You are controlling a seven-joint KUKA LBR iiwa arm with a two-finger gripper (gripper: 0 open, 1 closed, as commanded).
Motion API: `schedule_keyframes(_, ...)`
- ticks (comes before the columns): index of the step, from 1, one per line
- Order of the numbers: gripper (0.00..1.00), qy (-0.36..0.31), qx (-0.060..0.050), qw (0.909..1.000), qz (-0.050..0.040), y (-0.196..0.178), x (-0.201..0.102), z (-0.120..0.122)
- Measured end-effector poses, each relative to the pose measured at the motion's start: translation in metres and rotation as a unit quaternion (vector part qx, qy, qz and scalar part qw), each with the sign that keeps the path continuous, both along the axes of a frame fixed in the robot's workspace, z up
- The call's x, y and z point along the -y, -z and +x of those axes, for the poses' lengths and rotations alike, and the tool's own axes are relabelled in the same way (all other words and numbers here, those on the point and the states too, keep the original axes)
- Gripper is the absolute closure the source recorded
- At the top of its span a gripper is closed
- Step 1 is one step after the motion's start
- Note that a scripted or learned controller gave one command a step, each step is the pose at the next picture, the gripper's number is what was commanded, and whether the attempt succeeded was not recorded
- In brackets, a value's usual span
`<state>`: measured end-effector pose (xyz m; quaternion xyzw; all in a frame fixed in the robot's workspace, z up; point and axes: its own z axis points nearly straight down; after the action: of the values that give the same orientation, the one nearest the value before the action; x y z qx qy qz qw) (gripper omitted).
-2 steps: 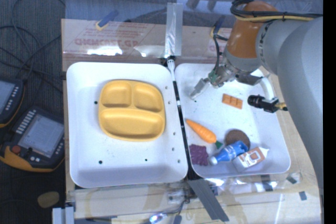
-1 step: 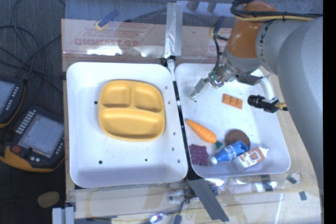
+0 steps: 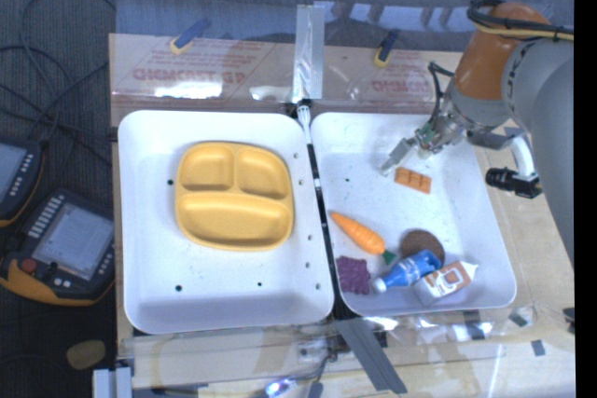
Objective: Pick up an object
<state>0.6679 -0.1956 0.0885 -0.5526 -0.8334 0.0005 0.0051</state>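
Lowest in the frame, we are seeing a milk carton (image 3: 446, 281), blue bottle (image 3: 408, 272) and purple piece (image 3: 353, 274) lying along the right bin's (image 3: 471, 210) bottom edge. Above them a carrot (image 3: 357, 233) is lying. Higher, our tool (image 3: 412, 148) is hovering open, gripping nothing, just beside an orange block (image 3: 413, 180).

Grey arm lowered, tool (image 3: 408, 156) fingers spread apart

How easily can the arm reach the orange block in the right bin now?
Probably yes. The gripper hangs just above and left of the orange block, which lies flat on bare floor of the right bin, apart from the carrot and the other items.
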Motion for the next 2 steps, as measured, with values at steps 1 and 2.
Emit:
schedule_keyframes(1,0.00,0.031,0.009,0.9995,-0.0024,0.000,0.014,-0.038)
schedule_keyframes(2,1.00,0.030,0.012,0.9995,-0.0015,-0.011,0.013,-0.036)
